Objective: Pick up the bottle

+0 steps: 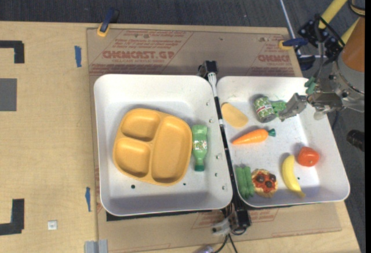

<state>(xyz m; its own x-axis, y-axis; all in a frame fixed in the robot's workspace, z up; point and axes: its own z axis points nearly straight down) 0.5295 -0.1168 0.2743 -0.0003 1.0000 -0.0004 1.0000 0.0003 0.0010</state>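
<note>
A: Where's the bottle?

B: The green bottle (199,146) lies in the left bin (110,130), against the right side of the yellow divided plate (153,146), cap toward the near rim.

A: And the gripper?

B: The gripper (291,106) hangs over the far part of the right bin (336,156), just beside a green-and-white can (264,107). How far its pincer stands apart, I cannot tell; nothing visibly sits in it.

A: So which step?

B: Approach, by my reading. Of 2 bins, it is over the wrong one. Next it must cross the divider, pass the carrot (250,136) and chip (233,114), line up across the bottle's narrow width, then descend clear of the plate.
</note>
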